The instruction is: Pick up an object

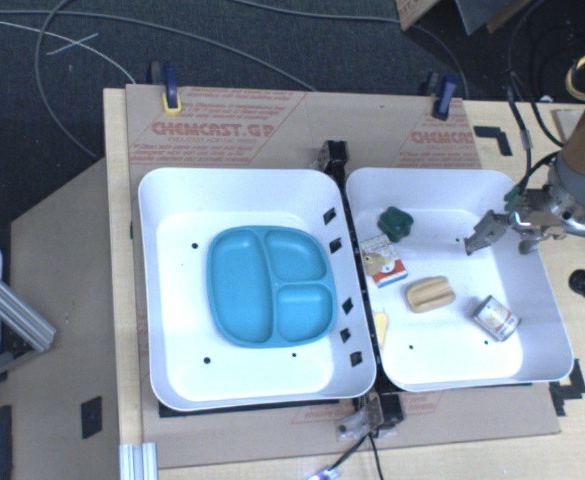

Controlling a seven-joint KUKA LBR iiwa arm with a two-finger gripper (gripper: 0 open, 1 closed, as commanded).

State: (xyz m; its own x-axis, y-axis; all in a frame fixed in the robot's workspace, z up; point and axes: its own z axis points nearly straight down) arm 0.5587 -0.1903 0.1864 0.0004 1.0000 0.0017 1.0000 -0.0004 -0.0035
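two white bins sit side by side on the table [122, 268]. the left bin [162, 268] holds a blue tray [270, 286] with three compartments, near its centre. the right bin [532, 298] holds the loose things: a green block [396, 222] at upper left, a small red-and-white packet [384, 266] below it by the divider, a tan block [430, 294] near the middle, and a can [495, 317] on its side at lower right.

the arm [584, 168] enters at the right edge of the frame. its hand [488, 233] hangs over the upper right part of the right bin, pointing toward frame left. we see nothing between its fingers; whether they are spread or closed we cannot tell at this size.

the relation that counts: we judge the can and the tan block to be the nearest candidates. the can lies below the hand in the frame, slightly right; the tan block lies below and to the left. the tan block's long axis runs roughly left to right, tilted a little. the can's axis runs from upper left to lower right. we judge that no pick is yet made, and that a descent toward the lower part of the bin is needed.
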